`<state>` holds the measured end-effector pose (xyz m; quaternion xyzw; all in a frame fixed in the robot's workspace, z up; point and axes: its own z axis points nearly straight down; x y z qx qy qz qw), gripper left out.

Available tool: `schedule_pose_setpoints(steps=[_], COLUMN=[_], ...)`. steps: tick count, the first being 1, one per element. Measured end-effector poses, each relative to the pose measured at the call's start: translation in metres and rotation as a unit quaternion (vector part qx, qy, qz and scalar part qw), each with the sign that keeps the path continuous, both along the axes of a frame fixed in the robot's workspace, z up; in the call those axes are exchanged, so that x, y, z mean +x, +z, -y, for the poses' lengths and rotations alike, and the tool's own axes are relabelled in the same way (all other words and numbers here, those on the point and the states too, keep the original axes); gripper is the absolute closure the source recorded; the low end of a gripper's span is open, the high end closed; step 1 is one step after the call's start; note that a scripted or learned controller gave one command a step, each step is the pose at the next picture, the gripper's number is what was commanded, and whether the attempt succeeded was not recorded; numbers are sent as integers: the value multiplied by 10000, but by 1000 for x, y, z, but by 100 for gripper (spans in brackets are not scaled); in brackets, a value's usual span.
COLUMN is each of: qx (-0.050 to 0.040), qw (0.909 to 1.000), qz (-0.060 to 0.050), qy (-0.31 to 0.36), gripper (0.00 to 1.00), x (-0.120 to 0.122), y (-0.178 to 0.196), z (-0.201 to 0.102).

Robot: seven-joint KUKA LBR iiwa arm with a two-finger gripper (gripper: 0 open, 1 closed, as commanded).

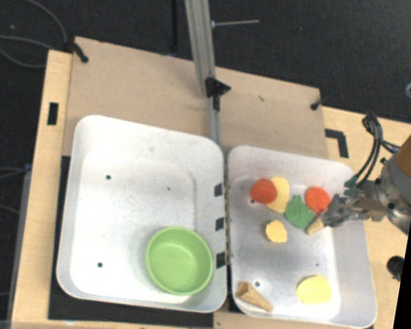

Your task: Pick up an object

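The grey arm with the orange band is reaching in from the right over the right-hand shallow white bin [346,259], and its two-finger gripper [336,212] is hanging low beside a cluster of small toy pieces near the bin's upper middle. Whether anything is sitting between its dark fingers cannot be told. Just beside the fingertips a small tan stick-like piece [314,227] is lying tilted, touching the edge of a green chunky block [300,214]. A round red-orange ball-like piece [317,198] is sitting just above that green block, close to the gripper. Left of it a pale yellow rounded piece [279,194] is leaning against a second red round piece [264,191]. Below the cluster a small yellow-orange lump [276,231] is lying apart on the bin floor. Nearer the front edge a flat yellow disc [315,289] and a tan cone-shaped piece [254,295] are resting well apart from the group. In the left-hand shallow white bin [112,159] a light green plastic bowl [179,260] is sitting upright near the front right corner.
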<state>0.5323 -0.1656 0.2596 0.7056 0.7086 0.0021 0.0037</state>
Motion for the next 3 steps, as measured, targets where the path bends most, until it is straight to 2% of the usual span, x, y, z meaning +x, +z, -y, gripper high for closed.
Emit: schedule_pose_setpoints(steps=[1, 3], qx=[13, 10], qw=[10000, 10000], qz=[-25, -34], qy=[22, 15], gripper=[100, 100], x=[14, 50], y=[0, -10], z=[-57, -149])
